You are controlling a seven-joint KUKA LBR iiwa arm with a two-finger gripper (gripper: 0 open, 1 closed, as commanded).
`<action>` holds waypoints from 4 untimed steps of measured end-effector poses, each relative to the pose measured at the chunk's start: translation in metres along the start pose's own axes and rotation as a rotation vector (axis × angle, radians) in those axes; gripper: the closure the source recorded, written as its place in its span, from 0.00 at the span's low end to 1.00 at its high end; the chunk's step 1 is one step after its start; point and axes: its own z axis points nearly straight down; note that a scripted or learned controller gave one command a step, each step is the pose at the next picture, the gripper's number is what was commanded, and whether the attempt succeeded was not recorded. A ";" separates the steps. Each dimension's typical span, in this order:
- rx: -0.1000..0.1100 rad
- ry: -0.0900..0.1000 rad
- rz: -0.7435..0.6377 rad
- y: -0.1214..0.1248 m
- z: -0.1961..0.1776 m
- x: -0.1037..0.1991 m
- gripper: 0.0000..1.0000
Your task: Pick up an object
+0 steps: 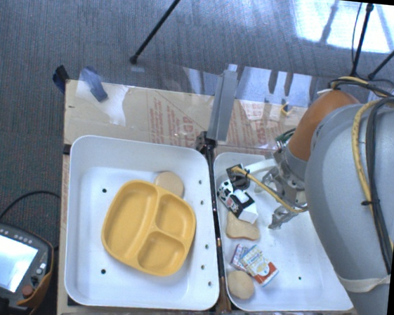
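I see the grey two-finger gripper (280,218) low over the right shallow white bin (311,272), fingers apart and gripping nothing; just beside it lie a black-and-white box (238,200) and a flat tan slab (242,230)

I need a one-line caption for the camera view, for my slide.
Robot arm's gripper hangs over the right bin above small objects, while a yellow divided plate lies in the left bin.
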 end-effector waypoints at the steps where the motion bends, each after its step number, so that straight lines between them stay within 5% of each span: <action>1: 0.001 -0.003 -0.040 0.024 0.001 -0.085 0.00; 2: 0.002 -0.002 0.002 -0.020 0.001 -0.048 0.00; 3: 0.002 -0.003 0.007 -0.029 0.001 -0.048 0.00; 4: 0.006 -0.011 0.009 -0.027 -0.004 -0.049 1.00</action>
